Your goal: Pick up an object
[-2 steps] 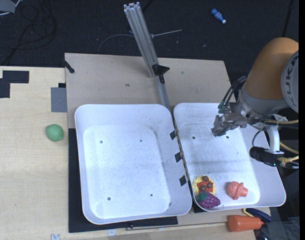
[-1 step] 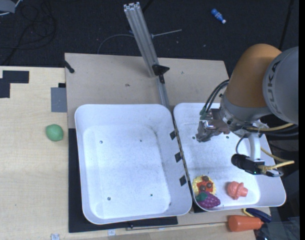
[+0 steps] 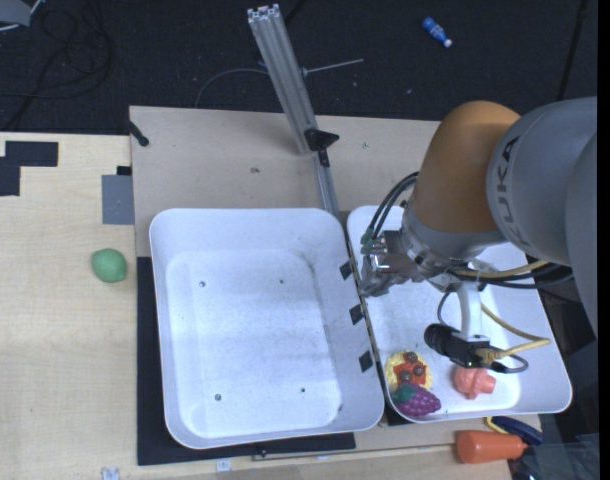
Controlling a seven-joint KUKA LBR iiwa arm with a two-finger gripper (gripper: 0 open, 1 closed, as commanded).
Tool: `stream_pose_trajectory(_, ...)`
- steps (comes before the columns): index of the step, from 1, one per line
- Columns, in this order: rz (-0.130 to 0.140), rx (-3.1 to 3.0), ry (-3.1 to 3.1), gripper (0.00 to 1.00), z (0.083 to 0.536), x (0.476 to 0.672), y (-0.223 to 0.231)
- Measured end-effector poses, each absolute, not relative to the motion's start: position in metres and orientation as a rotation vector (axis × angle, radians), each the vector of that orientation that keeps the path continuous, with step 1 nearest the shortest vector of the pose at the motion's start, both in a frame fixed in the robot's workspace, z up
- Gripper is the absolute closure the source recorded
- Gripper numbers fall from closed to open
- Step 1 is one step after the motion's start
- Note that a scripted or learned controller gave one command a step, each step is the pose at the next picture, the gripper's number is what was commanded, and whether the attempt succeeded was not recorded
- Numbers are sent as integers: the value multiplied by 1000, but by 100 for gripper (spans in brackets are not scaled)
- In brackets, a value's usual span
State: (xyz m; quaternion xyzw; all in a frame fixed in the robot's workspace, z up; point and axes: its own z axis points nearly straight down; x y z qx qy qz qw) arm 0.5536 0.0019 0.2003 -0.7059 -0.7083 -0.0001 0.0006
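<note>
objects worth picking sit in the right bin [image 3: 540,393], as the camera view has it: a multicoloured toy [image 3: 413,383] in yellow, red and purple near that bin's near edge towards its left corner, and a pink toy [image 3: 472,380] just beside it along the same edge. both rest on the bin floor, apart from each other, and i see neither of them lifted.

from my seat the gripper [image 3: 385,263] hangs over the far left part of the right bin, close to the wall it shares with the left bin [image 3: 245,318], and well apart from both toys. the wrist and the grey arm cover most of it, so i cannot tell how far it is open, and i see nothing in it that i could call a held object.

my reading is that the pick is not yet done and the main part of it is left: the gripper has to get over one of the toys at the near edge, go down, close and lift. the pink toy looks the freer target; the multicoloured toy lies close to the bin wall.

outside the bins, an orange toy [image 3: 490,445] lies on the bench [image 3: 55,368] at its near edge, and a green ball [image 3: 109,265] rests on the bench beyond the left bin. both look out of play to me.
</note>
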Motion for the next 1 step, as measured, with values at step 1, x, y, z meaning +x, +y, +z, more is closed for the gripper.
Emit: stream_pose_trajectory(1,1,-2217,-2224,100,198,536,51)
